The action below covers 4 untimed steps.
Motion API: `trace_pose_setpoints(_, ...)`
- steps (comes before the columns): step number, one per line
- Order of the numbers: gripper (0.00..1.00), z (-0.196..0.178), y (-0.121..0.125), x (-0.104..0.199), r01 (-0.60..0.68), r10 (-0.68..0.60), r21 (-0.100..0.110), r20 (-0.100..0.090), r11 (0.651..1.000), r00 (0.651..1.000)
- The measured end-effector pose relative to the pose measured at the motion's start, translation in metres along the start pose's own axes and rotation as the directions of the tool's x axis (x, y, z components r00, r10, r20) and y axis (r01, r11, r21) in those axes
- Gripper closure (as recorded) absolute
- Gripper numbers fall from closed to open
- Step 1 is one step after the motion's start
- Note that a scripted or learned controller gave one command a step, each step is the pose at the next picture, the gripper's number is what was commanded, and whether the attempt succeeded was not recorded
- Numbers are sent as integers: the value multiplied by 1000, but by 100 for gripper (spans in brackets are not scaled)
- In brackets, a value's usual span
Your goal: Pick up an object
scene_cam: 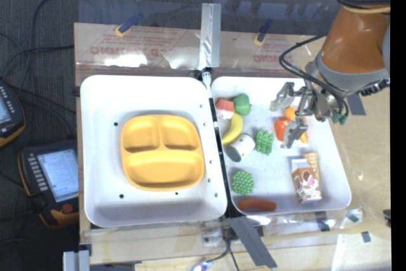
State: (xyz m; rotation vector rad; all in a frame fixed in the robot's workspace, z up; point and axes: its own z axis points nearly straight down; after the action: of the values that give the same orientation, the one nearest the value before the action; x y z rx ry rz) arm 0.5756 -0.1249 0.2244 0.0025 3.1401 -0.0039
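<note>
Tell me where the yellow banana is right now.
In the camera view, the curved yellow toy banana lies in the right white bin, against its left wall, just below the round green toy and above the small white cup.

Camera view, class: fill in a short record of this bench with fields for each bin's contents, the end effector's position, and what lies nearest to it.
left bin: one yellow divided tray
right bin: banana, green round fruit, two green leafy pieces, white cup, red sausage, snack carton, orange item
end effector: over the right bin's upper right part, open
nearest thing: the orange item, between the fingers; whether it is gripped cannot be told
arm: reaches in from the right
</note>
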Motion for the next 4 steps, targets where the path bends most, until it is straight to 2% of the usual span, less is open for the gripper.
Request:
trace_pose_setpoints(1,0,134,-51,-34,17,-17,3,7,1000,1000)
trace_pose_setpoints(2,0,134,-53,-16,-146,146,-3,14,989,989)
trace_pose_setpoints(3,0,134,-10,-24,-249,249,-2,13,968,968)
trace_pose_setpoints(4,0,134,-71,32,-260,260,0,11,966,965)
